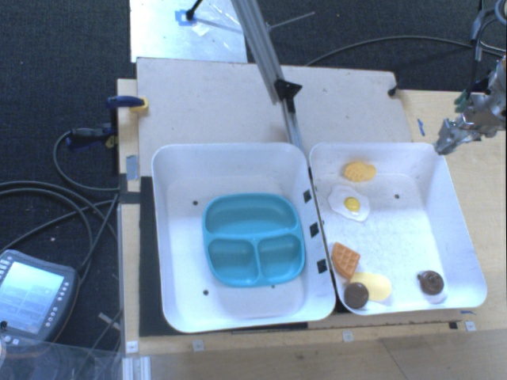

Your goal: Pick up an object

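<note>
Camera view: fried egg [349,204], white with yellow yolk, seemingly flat.

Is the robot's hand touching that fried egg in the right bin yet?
Apart. The camera view shows the hand up by the right bin's far right corner, outside its rim, while the fried egg lies on the bin floor with bare white between them.

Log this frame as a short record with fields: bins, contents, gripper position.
left bin: holds a blue divided tray
right bin: holds toy food
far end: orange piece, fried egg
near end: waffle, yellow piece, brown piece touching it, second brown piece apart near the right wall
gripper: outside the right bin's far right corner, nothing visibly held
</note>
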Controlling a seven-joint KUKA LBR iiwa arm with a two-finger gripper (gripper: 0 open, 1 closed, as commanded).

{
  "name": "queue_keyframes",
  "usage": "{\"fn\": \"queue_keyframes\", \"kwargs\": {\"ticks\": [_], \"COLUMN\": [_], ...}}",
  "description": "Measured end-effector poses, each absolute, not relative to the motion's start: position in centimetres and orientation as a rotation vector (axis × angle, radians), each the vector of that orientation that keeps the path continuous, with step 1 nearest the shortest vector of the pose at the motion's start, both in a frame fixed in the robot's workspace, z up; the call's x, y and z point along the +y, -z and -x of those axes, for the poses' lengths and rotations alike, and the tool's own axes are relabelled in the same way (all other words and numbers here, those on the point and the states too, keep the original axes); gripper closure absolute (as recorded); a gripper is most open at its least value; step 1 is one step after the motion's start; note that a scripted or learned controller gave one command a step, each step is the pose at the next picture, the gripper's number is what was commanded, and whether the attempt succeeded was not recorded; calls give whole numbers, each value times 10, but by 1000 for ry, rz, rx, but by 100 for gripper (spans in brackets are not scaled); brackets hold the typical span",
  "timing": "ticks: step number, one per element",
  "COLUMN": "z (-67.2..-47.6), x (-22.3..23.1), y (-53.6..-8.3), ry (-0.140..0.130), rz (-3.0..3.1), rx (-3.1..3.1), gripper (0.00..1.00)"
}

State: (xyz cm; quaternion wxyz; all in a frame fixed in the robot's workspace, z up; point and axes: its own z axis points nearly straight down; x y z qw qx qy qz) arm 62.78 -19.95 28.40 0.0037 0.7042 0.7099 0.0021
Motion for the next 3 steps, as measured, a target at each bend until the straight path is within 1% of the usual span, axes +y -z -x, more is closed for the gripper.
{"fn": "queue_keyframes", "kwargs": {"ticks": [1,2,3], "z": [-618,-616,-619], "x": [-142,-91,-45], "y": [-270,-253,-251], "ry": [-1,-3,-4], "rz": [-2210,-2209,-2210], "rx": [2234,2234,2233], "gripper": [100,100,100]}}
